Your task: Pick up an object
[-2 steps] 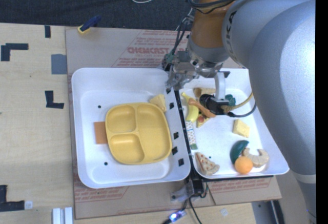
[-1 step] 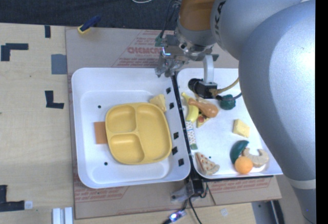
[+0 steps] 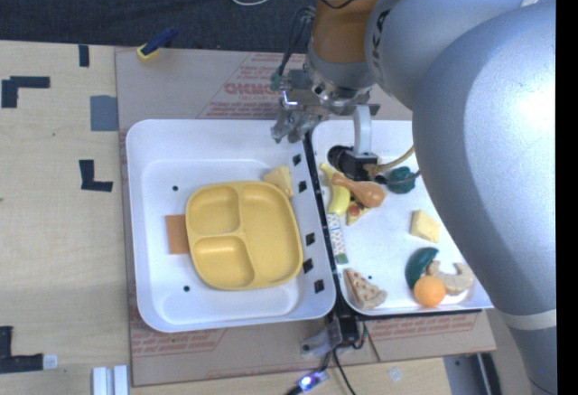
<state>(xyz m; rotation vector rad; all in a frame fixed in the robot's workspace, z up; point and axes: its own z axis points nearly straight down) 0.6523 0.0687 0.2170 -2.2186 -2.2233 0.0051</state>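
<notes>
Overhead, hand [image 3: 298, 124] at divider between bins; fingers' state unclear; yellow tray [image 3: 244, 235] in left bin [image 3: 149, 167].

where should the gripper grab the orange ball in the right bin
Across the round middle of the orange ball, coming straight down. It is a smooth sphere, so any diameter works, but the beige piece touches its right side, so place the fingers front and back.

A brown plastic chicken drumstick [image 3: 359, 189] was seen lying flat in the right white bin [image 3: 397, 298], toward ten o'clock, touching a yellow plastic banana [image 3: 339, 200].
</notes>
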